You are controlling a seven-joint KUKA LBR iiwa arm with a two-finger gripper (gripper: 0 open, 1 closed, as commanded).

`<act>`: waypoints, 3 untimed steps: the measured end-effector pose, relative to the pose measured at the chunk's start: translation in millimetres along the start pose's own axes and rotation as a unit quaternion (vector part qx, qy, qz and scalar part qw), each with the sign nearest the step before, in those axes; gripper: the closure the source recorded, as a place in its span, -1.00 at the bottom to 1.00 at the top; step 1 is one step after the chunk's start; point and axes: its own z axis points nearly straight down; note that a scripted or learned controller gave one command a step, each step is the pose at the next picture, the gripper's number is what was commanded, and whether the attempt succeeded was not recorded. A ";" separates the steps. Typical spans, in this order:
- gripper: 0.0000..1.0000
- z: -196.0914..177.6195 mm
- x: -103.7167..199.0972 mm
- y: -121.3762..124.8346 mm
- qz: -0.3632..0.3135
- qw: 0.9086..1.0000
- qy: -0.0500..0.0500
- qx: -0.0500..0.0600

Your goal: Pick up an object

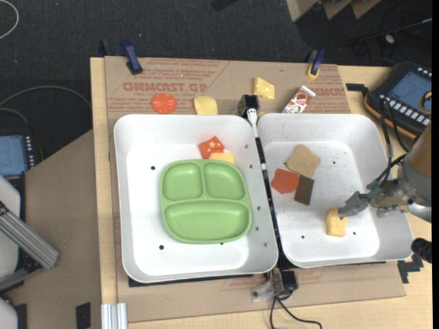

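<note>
Small yellow block (335,223) lies in the right bin (370,139) toward its near right corner, with the gripper (353,206) right at its upper edge; can't tell the gripper state, and nothing is visibly held. Block looks light, stiff, probably smooth plastic or foam, so likely slippery and apt to skid; best taken across its short sides, from above. Bin floor is flat, white and hard with a low rim; tan block (302,161), red block (285,181) and brown block (304,190) sit toward the bin's middle, well apart, leaving room.
</note>
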 end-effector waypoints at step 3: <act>1.00 -37.2 102.3 61.9 -0.009 1.000 -0.002 -0.015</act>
